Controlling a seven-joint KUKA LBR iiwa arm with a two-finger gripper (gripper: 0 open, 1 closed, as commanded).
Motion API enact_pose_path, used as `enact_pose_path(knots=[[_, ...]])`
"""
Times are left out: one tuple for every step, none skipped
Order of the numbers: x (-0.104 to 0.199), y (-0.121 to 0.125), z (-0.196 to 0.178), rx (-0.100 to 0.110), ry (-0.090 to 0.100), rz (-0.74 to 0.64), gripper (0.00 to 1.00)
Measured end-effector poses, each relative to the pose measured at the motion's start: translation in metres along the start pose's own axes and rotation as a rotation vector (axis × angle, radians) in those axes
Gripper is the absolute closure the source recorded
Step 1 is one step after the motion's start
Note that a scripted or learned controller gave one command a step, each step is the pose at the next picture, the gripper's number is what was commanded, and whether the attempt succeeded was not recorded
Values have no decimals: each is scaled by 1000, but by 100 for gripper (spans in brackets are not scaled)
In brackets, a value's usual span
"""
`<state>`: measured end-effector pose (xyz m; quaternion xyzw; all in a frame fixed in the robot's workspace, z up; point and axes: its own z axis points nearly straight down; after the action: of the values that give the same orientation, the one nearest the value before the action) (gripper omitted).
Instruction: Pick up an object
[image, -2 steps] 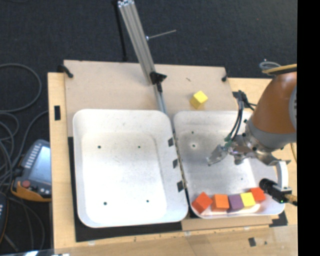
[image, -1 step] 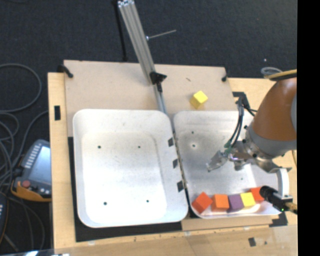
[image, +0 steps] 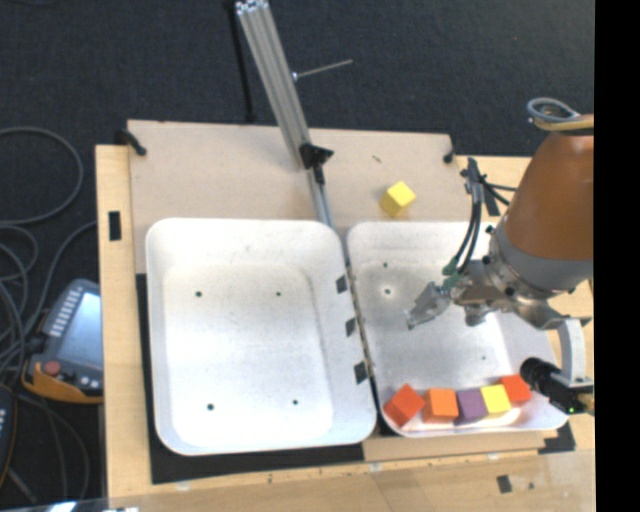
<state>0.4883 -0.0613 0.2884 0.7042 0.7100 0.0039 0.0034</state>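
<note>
A row of blocks lies along the near wall of the right bin (image: 400, 245): an orange-red block (image: 405, 404) at the row's left end, then an orange block (image: 442, 403), a purple block (image: 471, 404), a yellow block (image: 496, 400) and a second orange-red block (image: 516, 389) at the right end, each touching its neighbour. A sixth piece, a yellow cube (image: 398, 197), sits outside the right bin, on the bare board just beyond its far rim.

The hand (image: 424, 307) hangs over the middle of the right bin, well apart from the row of blocks and nearer the bin's left wall than its right. Nothing shows between its fingers, and whether they stand wide or narrow cannot be told (the tips are a small grey blur). Behind the hand, toward the right bin's right side, rises the arm (image: 545, 240), grey with its orange band.

The left bin (image: 250, 235) touches the right bin along the shared rim. Both rest on the tabletop (image: 200, 170). A slanted aluminium bar (image: 280, 85) runs away from the far end of that shared rim.
</note>
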Motion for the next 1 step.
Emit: enact_pose_path(knots=[[-3,0,-6,6,-2,0,100]])
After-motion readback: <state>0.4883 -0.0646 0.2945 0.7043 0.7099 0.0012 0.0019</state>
